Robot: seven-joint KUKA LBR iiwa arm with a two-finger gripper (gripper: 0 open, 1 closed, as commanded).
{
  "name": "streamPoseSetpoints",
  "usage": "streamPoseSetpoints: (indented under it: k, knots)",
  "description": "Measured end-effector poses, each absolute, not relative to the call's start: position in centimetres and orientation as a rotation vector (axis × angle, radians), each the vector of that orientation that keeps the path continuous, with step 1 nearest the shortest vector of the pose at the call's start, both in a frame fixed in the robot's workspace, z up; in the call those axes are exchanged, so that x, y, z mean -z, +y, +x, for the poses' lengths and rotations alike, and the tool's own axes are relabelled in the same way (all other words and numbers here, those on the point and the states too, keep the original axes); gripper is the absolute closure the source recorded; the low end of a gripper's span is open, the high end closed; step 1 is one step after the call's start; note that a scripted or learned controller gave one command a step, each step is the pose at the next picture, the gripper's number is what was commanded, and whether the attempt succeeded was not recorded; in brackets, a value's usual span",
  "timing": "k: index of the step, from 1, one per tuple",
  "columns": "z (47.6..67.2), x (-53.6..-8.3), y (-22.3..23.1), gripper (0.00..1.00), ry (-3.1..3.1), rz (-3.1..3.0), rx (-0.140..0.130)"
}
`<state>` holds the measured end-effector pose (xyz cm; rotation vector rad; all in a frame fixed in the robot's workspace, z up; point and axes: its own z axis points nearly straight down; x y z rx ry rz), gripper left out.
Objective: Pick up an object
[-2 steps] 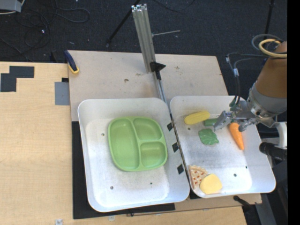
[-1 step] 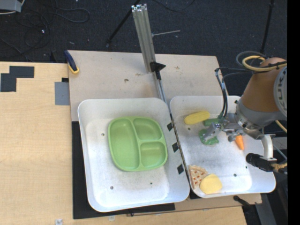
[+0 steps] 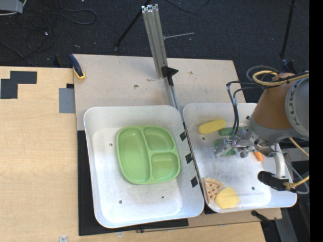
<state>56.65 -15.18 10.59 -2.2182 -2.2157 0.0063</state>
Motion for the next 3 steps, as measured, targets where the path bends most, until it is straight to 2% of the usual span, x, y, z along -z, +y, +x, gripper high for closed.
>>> streamPoseSetpoints:
  k: [1, 2, 3]
  knots:
    - [56.8, -9.1, -15.2, 0.00, -2.219, -2.222, 0.000]
    - [57.0, -10.3, -15.2, 1.00, -2.219, -2.227, 0.009]
    - [57.8, -14.9, -15.5, 1.00, -2.224, -2.221, 0.001]
